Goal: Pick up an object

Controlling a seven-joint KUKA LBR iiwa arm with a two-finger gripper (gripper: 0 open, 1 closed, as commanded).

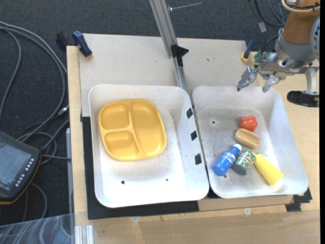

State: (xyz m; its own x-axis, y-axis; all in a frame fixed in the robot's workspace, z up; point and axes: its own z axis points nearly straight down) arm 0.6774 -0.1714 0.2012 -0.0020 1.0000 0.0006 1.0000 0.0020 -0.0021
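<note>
White bins sit side by side on the bench w/ the gripper (255,83) hanging above the far edge of the right bin (284,117), just outside its rim. Its two fingers are spread apart w/ nothing between them — one tip points toward the left, the other is down near the bin's back wall. Arm (298,27) comes in from the upper right, grey w/ the orange band at top. Right bin holds five things, all grouped in its near-right part, well apart from the gripper: a red tomato-like toy (248,122) furthest back, a hot dog bun toy (247,138) just in front of it, then a row nearer the front — blue bottle (226,160) w/ white cap lying tilted, a small green-and-white can (244,162) touching it on its right, and a yellow bottle (267,169) lying slantwise beside the can, close to the bin's right-front wall. Left bin (101,187) has a yellow divided plate (132,129) w/ three compartments, lying flat toward its back-left part. Btwn the bins at the back stands a slanted metal rail (165,19). Blue clamp (81,42) grips the bench's far left corner. Off the bench, left side — cables and a handheld control pendant (15,166) on the dark floor.
</note>
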